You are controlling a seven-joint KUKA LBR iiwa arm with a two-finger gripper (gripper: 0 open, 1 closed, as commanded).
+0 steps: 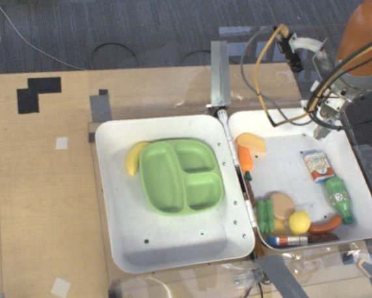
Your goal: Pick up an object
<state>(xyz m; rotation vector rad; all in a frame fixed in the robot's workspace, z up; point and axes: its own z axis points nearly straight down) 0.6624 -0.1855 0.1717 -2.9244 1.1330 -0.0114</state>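
You have two white bins (116, 243) on the table. In the left one, count one green divided plate (179, 176) and one banana (133, 158). In the right, one green bottle (339, 199), one small carton (317, 164), one lemon (299, 222), one carrot (245, 159), one sausage (324, 225).

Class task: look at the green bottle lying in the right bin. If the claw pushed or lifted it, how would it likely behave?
The green bottle lies on its side, so a sideways push would probably roll it. It looks like smooth plastic, so it may slip between pinching fingers. It is probably light and stiff. The small carton lies just beyond its cap and could get nudged.
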